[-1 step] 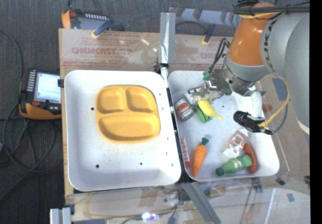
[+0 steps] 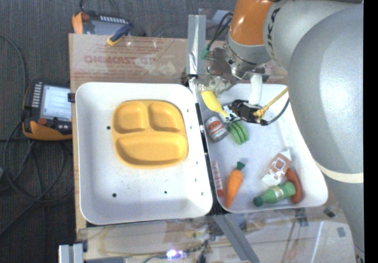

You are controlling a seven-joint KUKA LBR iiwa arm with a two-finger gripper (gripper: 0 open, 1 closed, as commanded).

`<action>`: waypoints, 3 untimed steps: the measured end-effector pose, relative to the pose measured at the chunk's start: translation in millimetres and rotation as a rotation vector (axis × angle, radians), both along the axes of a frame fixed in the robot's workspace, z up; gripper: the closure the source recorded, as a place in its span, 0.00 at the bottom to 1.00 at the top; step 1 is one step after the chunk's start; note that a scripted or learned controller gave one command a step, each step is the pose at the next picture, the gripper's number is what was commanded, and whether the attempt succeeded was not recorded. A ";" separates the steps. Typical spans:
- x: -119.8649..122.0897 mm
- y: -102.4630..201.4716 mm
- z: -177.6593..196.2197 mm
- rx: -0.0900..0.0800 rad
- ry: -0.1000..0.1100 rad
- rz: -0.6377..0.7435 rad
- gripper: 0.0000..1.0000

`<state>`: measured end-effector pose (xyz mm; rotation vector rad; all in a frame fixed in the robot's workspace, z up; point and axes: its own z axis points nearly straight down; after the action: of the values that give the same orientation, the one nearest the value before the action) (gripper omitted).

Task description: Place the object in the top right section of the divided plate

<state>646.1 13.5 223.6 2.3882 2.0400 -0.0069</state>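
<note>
Toys lie in the right bin (image 2: 307,155), and I use the yellow divided plate (image 2: 151,133) as my marker for where things are. The plate sits in the left bin (image 2: 94,197), flat, with two small sections at the top and one wide one below.

To the right of the plate, just past the bin walls, I see a yellow banana (image 2: 210,102) next to a small can (image 2: 217,130) and a green pea pod (image 2: 238,132). Lower down and to the right of the plate lie a carrot (image 2: 234,182), a green bottle (image 2: 276,194), a red sausage (image 2: 295,184) and a little carton (image 2: 277,169).

The tool (image 2: 220,85) is up and to the right of the plate, right over the banana's top end — I cannot tell how it is set. The grey arm (image 2: 331,78) with its orange band (image 2: 257,5) comes in from the right.
</note>
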 end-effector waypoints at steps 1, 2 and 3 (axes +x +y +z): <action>4.2 52.8 -26.2 0.000 0.002 -0.127 1.00; -5.6 83.7 12.4 -0.001 0.000 -0.227 1.00; 1.5 -7.7 -7.6 -0.003 0.001 -0.123 1.00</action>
<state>647.6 5.8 216.0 2.5081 1.8882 -0.0102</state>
